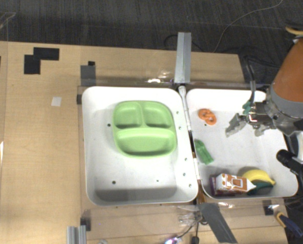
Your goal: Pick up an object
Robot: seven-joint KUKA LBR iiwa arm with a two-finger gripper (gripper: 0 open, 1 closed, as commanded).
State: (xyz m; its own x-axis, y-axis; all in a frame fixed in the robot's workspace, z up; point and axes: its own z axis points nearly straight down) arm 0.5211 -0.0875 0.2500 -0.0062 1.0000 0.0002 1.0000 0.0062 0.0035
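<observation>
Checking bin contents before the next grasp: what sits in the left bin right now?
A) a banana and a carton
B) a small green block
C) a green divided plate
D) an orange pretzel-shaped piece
C: the green divided plate lies alone in the left bin, while the banana, carton, orange piece and green block are all in the right bin.

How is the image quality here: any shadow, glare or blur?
Camera view: even lighting; a soft shadow darkens the near inner wall of the left white bin; the gripper and small orange pretzel-shaped object look slightly soft; no strong glare.
</observation>
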